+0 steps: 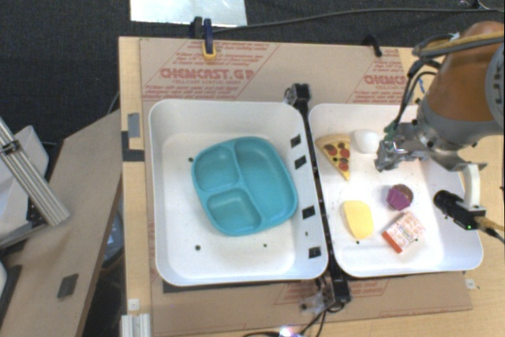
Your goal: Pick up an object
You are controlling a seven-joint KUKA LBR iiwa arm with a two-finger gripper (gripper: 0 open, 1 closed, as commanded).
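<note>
The right bin (454,252) holds a pizza slice (336,153), a white ball (364,140), a purple round thing (399,196), a yellow lump (357,219) and a red-and-white packet (404,232). My gripper (387,156) hangs over the upper middle of this bin, just right of the white ball and above the purple thing. Nothing shows in its grasp. The grey and orange arm (465,91) comes in from the right and hides the bin's far right corner.
The left bin (170,170) holds a teal divided plate (243,185). A black-clipped divider (312,185) runs between the two bins. Cardboard (237,67) lies under both bins, and cables (331,16) run behind them.
</note>
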